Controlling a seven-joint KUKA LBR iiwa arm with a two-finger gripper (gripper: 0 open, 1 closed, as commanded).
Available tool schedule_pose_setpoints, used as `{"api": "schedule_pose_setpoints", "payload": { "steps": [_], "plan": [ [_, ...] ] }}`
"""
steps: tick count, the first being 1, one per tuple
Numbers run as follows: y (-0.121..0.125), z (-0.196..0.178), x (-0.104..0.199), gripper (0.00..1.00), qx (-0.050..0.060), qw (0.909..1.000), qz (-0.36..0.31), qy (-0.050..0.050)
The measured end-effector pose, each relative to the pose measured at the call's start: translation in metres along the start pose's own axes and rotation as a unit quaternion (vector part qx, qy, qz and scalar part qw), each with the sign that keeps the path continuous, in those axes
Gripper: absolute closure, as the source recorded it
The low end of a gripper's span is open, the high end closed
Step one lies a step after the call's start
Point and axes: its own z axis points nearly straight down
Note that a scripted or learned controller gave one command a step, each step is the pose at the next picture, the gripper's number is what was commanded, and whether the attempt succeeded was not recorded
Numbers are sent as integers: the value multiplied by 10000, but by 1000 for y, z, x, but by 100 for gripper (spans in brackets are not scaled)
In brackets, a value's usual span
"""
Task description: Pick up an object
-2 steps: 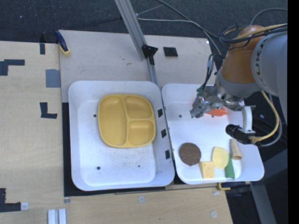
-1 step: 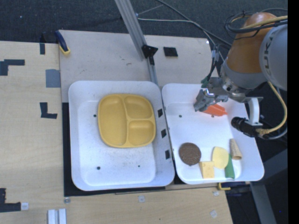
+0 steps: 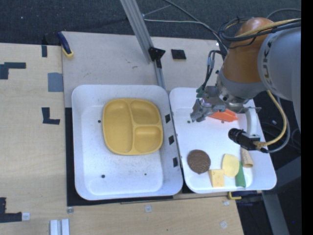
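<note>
1. Where the gripper hangs over the right bin, an orange object lies just beside it: flat, elongated.
2. Long axis runs roughly left-right.
3. Jaw state: cannot tell.

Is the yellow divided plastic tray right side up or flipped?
Right side up: the yellow divided plastic tray shows its three recessed compartments facing the camera, lying flat in the left white bin.
</note>
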Motion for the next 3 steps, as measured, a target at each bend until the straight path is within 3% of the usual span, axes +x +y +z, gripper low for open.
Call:
{"api": "schedule_pose_setpoints", "payload": {
  "steps": [3],
  "plan": [
    [-33,6,138,100,10,10000,-10,0]
  ]
}}
